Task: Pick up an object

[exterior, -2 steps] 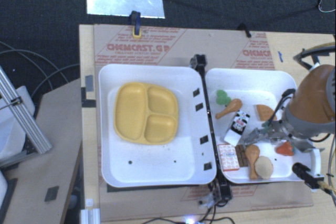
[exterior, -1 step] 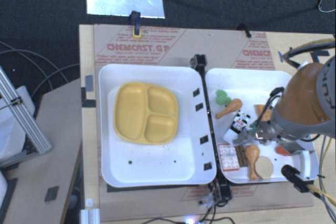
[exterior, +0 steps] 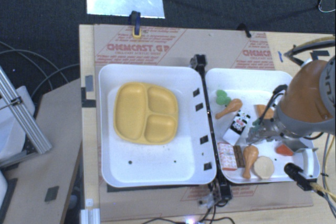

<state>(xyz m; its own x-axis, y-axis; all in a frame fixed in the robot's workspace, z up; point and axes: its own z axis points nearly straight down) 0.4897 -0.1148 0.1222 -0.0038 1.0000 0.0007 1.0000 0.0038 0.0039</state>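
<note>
**K:** Yellow plastic tray [exterior: 145, 113], three compartments, sits in the left bin [exterior: 113, 165]. Nothing else in that bin that I can see.

**M:** Any text readable?

**K:** Cardboard sheet [exterior: 173, 44] under the bins on the desk, red print "CHEMCAST GP", repeated and partly cut off at the right. Small carton [exterior: 240, 123] in the right bin [exterior: 247, 78] has black and white print, too small to read. Red and white packet [exterior: 227, 157] at the bin's near left corner, print also illegible.

**M:** Right bin contents, left to right?

**K:** Packet, green piece [exterior: 223, 96], tan drumstick [exterior: 229, 108], carton, brown bar [exterior: 239, 156], second drumstick [exterior: 250, 158], pale round disc [exterior: 263, 167], orange piece [exterior: 264, 111], red piece [exterior: 284, 150].

**M:** Arm?

**K:** Grey arm [exterior: 310, 99] with orange band reaches in from the right, over the right bin. Gripper [exterior: 257, 134] is low, just right of the carton, above the second drumstick. Can't tell its opening or whether it holds anything.
</note>
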